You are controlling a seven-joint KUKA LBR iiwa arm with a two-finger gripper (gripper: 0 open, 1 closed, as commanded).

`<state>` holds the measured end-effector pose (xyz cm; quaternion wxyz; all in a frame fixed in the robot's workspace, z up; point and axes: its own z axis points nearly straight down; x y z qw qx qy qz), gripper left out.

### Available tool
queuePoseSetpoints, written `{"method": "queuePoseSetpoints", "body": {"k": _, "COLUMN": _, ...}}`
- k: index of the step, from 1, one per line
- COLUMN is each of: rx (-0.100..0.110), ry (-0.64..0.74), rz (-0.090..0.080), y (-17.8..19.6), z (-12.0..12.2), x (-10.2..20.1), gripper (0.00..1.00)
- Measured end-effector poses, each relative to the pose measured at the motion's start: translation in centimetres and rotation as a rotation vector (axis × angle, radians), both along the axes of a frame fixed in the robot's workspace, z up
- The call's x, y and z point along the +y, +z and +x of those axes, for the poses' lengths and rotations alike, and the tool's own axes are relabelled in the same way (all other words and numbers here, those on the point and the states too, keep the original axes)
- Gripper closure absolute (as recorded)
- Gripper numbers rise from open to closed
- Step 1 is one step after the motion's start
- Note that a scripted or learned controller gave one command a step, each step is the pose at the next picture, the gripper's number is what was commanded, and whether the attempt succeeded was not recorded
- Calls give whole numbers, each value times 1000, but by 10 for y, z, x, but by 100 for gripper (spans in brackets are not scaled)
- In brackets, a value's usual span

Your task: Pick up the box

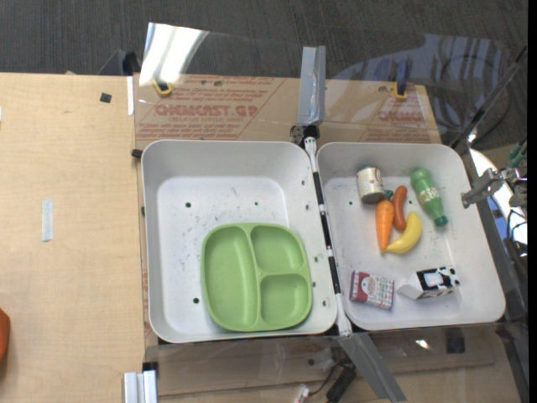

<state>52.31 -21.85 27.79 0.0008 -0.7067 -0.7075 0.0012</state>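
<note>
Bright, even overhead light fills the scene, and both white bins [159,250] look almost washed out along their rims. A strong patch of white glare sits on a clear panel [172,53] at the far edge of the surface, above the left bin's far left corner. Fainter reflections streak a second clear panel [453,74] at the far right. Shadows are soft and short, hugging the green tray [256,275]. Focus is fairly sharp at centre; fine detail is grainy and softens toward the right edge.
</note>
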Motion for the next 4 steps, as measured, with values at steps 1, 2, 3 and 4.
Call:
{"method": "queuePoseSetpoints", "body": {"k": 1, "rx": 0, "ry": -42, "rz": 0, "y": -84, "z": 66, "x": 17, "gripper": 0}}
{"method": "queuePoseSetpoints", "body": {"k": 2, "rx": 1, "ry": -89, "rz": 0, "y": -123, "z": 94, "x": 71, "gripper": 0}}
{"method": "queuePoseSetpoints", "body": {"k": 3, "rx": -1, "ry": -106, "rz": 0, "y": -130, "z": 42, "x": 36, "gripper": 0}}
{"method": "queuePoseSetpoints", "body": {"k": 4, "rx": -2, "ry": -100, "rz": 0, "y": -101, "z": 76, "x": 74, "gripper": 0}}
